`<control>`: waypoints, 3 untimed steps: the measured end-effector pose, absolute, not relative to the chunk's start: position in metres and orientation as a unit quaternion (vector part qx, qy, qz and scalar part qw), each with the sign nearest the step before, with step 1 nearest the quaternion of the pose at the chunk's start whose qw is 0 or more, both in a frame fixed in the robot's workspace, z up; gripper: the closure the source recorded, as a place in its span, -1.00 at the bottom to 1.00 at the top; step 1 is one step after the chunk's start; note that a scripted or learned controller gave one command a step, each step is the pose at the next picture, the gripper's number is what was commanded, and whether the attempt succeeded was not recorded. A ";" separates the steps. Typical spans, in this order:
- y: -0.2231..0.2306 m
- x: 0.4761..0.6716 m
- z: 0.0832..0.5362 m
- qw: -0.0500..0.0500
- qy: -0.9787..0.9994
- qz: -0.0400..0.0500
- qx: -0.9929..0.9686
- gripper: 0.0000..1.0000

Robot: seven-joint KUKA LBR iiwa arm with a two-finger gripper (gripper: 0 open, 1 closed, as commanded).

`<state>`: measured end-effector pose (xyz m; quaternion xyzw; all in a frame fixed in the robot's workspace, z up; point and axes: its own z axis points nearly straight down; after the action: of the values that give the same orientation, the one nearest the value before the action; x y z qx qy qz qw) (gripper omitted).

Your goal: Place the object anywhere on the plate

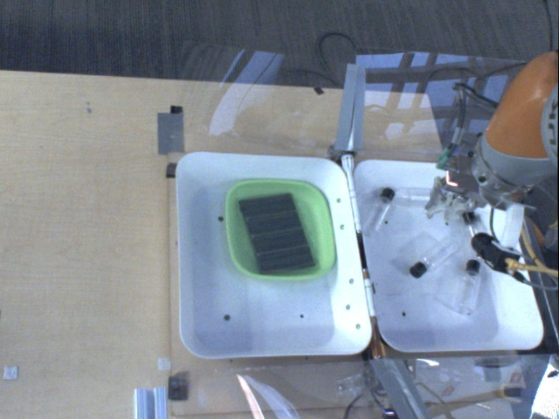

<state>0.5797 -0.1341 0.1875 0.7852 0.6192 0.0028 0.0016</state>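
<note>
So the tabletop (87, 260) is sitting there as a big pale wooden slab, carrying two white bins side by side. The left bin (262, 321) is holding a green plate (238, 234), squarish with rounded corners, and a dark ribbed block (277, 232) is lying in the middle of it, tilted a little. The right bin (437, 321) is holding a handful of clear little vials with black caps: one (383, 206) is lying near the bin's upper left corner, one (434, 257) is lying slanted around the middle, and one (469, 286) is resting further right, near the arm's cables. They're see-through, so their outlines are kinda hard to make out.

The arm (524, 116) is reaching in from the right, orange band showing, and its wrist is hanging over the upper part of the right bin. The pincer (448, 201) is pointing down just above the bin floor, between the corner vial and the middle one. Honestly I can't tell whether its fingers are apart or together, it's too small and cluttered there. No vial is on the plate.
</note>
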 end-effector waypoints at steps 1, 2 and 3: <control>-0.134 0.580 0.187 0.002 0.619 0.003 0.785 -1.00; -0.149 0.520 0.287 0.004 0.655 0.003 0.755 -1.00; -0.197 0.489 0.340 0.005 0.582 0.003 0.813 -1.00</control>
<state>0.4894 -0.1971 0.3396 0.8129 0.5823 0.0030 0.0053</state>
